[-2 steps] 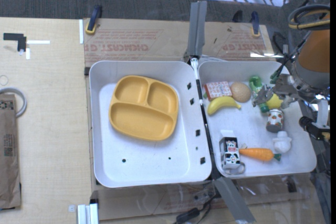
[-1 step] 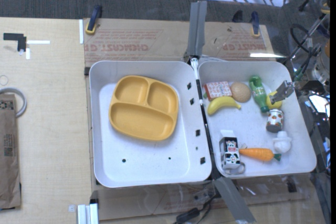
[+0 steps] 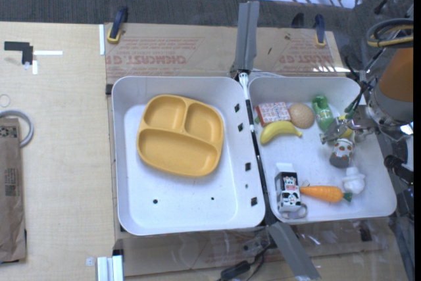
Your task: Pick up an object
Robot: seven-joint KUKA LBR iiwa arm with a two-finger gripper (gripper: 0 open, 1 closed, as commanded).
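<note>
In the right bin (image 3: 375,207) lie a banana (image 3: 279,132), a beige round object (image 3: 301,115), a red and white box (image 3: 272,112), a green bottle (image 3: 322,112), an orange carrot (image 3: 321,193), a black and white cow-patterned carton (image 3: 288,189), a small grey and white figure (image 3: 341,153) and a white piece (image 3: 354,181). My gripper (image 3: 337,133) reaches in from the right, low over the bin's right side. It sits just below the green bottle and just above the grey and white figure. A bit of yellow shows beside its tip.
The left bin (image 3: 131,201) holds a yellow divided plate (image 3: 179,135). A grey divider (image 3: 248,36) rises behind the bins. Blue clamps (image 3: 118,23) pin the cardboard at the back. A brown paper bag (image 3: 10,187) lies at the far left of the bench.
</note>
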